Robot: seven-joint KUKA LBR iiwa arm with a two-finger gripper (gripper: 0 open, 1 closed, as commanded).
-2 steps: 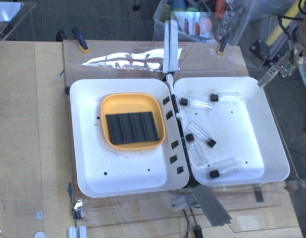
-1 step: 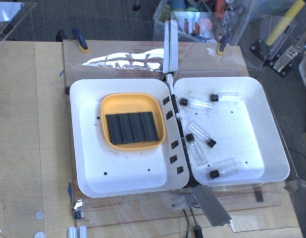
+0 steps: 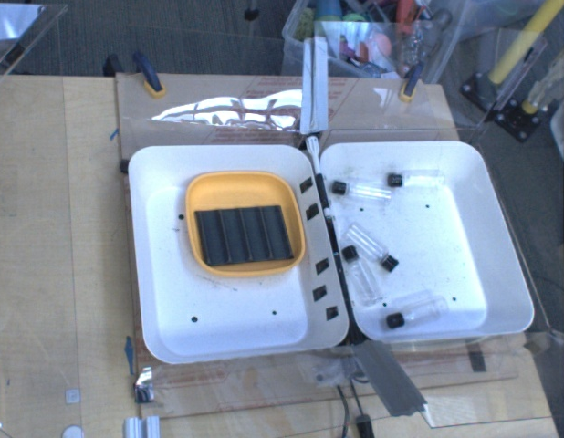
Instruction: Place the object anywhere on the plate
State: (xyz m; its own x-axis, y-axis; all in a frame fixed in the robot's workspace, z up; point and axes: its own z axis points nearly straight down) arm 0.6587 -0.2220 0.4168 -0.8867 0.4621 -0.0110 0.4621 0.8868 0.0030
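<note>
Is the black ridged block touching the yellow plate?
Touching. The camera view shows the black ridged block lying flat inside the yellow plate, resting on its floor.

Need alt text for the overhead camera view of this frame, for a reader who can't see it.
A yellow plate holding a black ribbed block sits in the left white bin. The right white bin holds several clear tubes with black caps, scattered. Both bins rest on a wooden bench.

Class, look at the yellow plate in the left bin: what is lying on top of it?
A dark ribbed block lies flat on the yellow plate, covering most of its middle. The plate surface under the block is hidden.
</note>
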